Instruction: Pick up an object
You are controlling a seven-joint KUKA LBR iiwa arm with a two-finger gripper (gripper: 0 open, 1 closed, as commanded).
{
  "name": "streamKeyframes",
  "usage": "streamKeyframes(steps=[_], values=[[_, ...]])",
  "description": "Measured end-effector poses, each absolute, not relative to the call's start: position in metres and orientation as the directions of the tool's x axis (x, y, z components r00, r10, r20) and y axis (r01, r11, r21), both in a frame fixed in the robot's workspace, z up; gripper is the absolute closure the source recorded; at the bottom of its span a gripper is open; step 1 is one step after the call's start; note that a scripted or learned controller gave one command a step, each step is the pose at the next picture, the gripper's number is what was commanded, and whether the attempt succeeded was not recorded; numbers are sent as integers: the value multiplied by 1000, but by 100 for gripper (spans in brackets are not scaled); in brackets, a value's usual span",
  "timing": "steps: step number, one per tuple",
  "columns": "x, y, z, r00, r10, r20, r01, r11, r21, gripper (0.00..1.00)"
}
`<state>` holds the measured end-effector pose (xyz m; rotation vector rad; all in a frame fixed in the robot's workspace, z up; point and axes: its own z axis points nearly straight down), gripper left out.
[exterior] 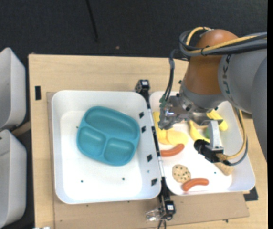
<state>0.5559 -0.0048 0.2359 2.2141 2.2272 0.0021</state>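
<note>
Yellow toy food pieces [172, 138] lie in the right-hand bin [245, 174], close to its left wall, with the gripper [167, 119] poised just above them. Whether the gripper is closed on anything or released cannot be told from this slanting view, as its tip is dark and blurs into the wrist. Nothing is seen lifted off the bin floor.

Just below the yellow pieces lies a red sausage [172, 150], touching or almost touching them. Nearer the front of the same bin sit a speckled cookie [180, 173] and a second red sausage [195, 183], side by side. A further yellow piece [217, 118] shows behind the wrist, towards the right.

The left-hand bin [56, 128] holds a teal divided plate [109, 135], lying flat, well apart from the gripper. Both bins rest on the pale wooden bench [41, 73].
</note>
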Motion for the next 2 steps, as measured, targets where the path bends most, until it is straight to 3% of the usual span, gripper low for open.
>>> streamKeyframes(steps=[2], values=[[556, 28, 231, -3, 1000, -2, 1000, 3, -1, 100]])
